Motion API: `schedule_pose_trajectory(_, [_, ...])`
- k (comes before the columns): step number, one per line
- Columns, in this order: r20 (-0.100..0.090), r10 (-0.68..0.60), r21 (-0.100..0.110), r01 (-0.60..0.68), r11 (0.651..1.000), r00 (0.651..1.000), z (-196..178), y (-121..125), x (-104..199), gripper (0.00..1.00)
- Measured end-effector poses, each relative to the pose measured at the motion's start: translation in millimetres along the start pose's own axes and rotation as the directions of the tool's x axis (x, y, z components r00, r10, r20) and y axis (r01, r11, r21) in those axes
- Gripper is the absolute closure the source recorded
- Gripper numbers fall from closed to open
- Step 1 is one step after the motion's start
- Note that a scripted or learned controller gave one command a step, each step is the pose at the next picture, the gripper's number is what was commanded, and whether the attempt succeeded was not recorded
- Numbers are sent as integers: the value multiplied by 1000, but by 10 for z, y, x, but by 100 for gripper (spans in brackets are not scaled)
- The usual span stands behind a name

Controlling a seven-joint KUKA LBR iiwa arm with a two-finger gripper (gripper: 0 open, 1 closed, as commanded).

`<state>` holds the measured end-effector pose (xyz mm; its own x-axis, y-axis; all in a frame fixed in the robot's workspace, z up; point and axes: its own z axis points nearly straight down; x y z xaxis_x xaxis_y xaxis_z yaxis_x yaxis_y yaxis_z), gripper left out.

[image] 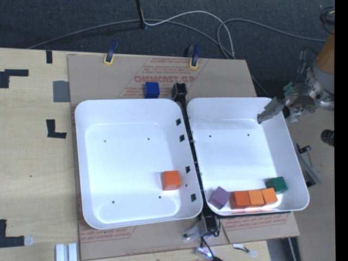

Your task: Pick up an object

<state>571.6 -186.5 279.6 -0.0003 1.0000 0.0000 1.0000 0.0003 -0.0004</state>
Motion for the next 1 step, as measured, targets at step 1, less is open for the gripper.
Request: schedule_pose_trajectory(1, [0,0,0,0,1000,1000,0,0,0,0])
